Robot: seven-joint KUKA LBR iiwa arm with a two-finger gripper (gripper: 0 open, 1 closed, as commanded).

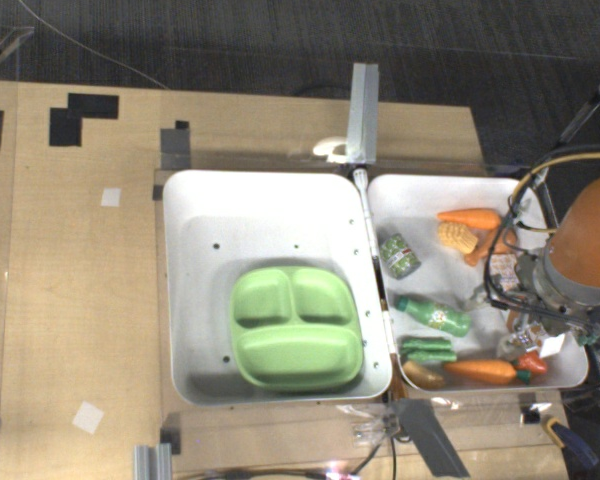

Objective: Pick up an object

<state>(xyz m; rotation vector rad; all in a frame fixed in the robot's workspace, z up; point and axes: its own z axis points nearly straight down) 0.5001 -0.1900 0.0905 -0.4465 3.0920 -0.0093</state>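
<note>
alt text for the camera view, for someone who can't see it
A grey robot arm with an orange band reaches from the right over the right white bin, which holds toy food: carrots, a corn cob, a green bottle and a small can. The left white bin holds a green divided plate. Both sit on a wooden bench.

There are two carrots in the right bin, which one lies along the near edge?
The lower carrot, lying flat along the right bin's near wall beside the green pods. The other carrot lies up by the far wall, next to the corn.
</note>
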